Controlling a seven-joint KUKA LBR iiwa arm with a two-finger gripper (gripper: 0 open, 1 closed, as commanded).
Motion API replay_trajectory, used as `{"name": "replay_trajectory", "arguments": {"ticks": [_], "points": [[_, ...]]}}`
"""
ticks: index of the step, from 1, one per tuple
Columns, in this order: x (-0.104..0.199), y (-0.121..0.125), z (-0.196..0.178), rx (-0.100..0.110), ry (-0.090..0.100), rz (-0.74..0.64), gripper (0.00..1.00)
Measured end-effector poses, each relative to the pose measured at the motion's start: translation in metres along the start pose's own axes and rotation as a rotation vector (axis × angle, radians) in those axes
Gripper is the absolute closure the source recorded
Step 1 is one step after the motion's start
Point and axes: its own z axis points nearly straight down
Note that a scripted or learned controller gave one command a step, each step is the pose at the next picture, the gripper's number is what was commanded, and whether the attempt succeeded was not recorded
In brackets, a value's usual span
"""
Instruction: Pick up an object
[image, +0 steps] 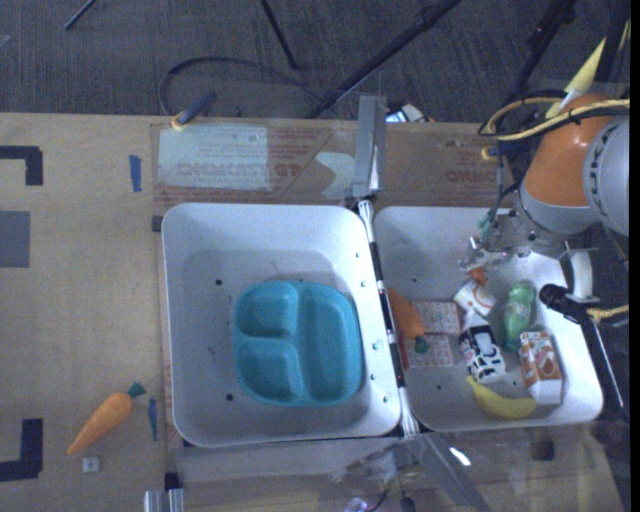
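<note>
Jaws (487, 250) over right bin (430, 235), state unclear, green bottle (517, 310) just below

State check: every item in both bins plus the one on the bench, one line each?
blue divided tray: flat in left bin, right way up
carrot on the bench: lying outside the bins, left of them
orange carrot: lying at right bin's left wall
banana: lying at right bin's front
juice carton: lying on its side
green bottle: lying down
gripper: over right bin's back, fingers unclear
</note>
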Motion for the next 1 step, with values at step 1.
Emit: {"name": "replay_trajectory", "arguments": {"ticks": [1], "points": [[0.0415,-0.0124,-0.1197,0.007,0.001,0.089,1.00]]}}
